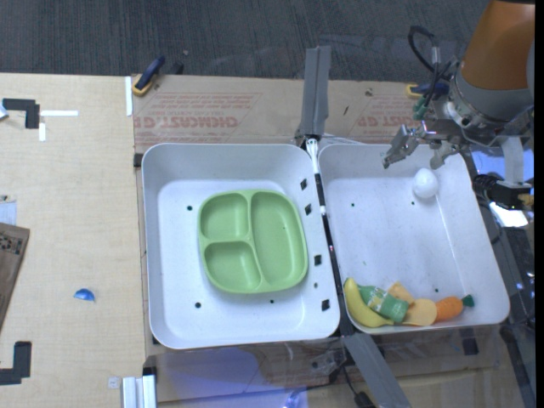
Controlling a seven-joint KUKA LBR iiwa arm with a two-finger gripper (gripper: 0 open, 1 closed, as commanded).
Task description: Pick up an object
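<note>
Two white bins (pixel 161 228) are listed: left, green divided plate (pixel 253 240); right, toy food (pixel 399 304) heaped at the near wall. Gripper (pixel 418 149): jaws apparently parted, nothing held, beside white ball (pixel 424 184). Risk: ball could be nudged away.

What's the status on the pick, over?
Gripper at right bin's far edge, above white ball. Nothing seen between its fingers. Toy food piled at near edge. Green tray in left bin.

Green divided plate (pixel 253 241) in left bin (pixel 161 228); banana (pixel 361 307), carrot (pixel 452 306) in right bin (pixel 382 219).
</note>
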